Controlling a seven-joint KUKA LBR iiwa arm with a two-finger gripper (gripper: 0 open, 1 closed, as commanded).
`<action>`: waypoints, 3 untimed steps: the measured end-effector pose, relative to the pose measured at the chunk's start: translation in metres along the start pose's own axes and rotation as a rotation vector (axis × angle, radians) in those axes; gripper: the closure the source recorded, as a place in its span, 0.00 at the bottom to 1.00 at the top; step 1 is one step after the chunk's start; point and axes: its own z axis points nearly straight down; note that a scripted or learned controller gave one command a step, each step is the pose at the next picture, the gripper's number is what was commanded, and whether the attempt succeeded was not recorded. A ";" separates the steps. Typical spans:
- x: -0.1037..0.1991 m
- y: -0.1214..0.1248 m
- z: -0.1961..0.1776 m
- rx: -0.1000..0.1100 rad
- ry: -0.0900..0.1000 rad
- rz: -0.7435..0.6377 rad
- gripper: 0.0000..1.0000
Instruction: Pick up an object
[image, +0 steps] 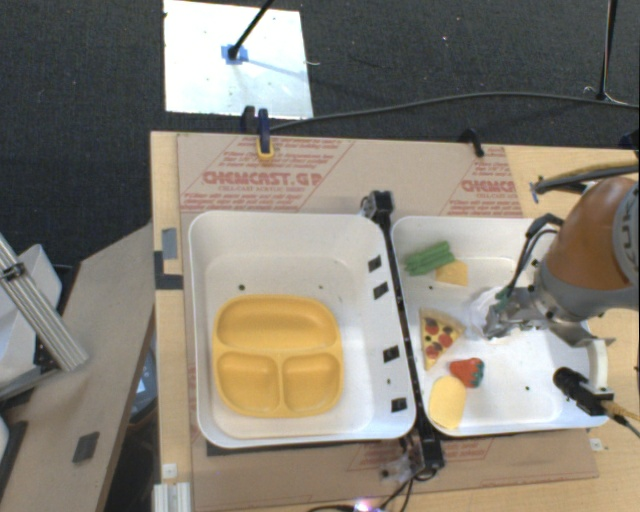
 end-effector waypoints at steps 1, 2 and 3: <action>0.006 0.004 -0.062 -0.005 -0.001 -0.005 1.00; 0.005 0.007 -0.116 -0.005 -0.001 -0.005 1.00; 0.005 0.008 -0.120 0.000 0.000 -0.005 1.00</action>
